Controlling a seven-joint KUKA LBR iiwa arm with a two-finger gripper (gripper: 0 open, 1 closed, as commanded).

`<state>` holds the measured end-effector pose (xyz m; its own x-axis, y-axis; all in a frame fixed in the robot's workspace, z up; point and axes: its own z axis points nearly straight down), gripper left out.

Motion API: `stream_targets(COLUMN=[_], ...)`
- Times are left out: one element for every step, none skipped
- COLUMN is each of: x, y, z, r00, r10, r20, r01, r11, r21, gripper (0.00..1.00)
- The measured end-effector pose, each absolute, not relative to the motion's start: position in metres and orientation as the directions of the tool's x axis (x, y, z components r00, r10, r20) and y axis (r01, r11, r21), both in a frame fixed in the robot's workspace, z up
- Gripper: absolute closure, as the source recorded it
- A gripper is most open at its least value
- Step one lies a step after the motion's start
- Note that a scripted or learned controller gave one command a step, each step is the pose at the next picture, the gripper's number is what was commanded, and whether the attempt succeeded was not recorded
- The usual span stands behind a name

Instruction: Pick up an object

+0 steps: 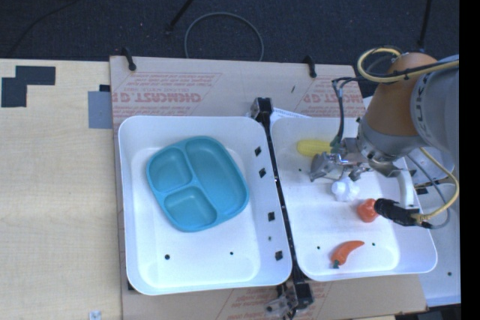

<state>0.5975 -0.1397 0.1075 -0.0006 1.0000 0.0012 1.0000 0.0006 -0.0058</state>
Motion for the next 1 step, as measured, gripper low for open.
stream_targets(x=[0.5973], y=[-0.138], z=[0.0865], r00=[0.0], r10=[1.0], r20=[0.001], r01=[1.0], r11=[0.0], r21=[-0.005], gripper=[0.0])
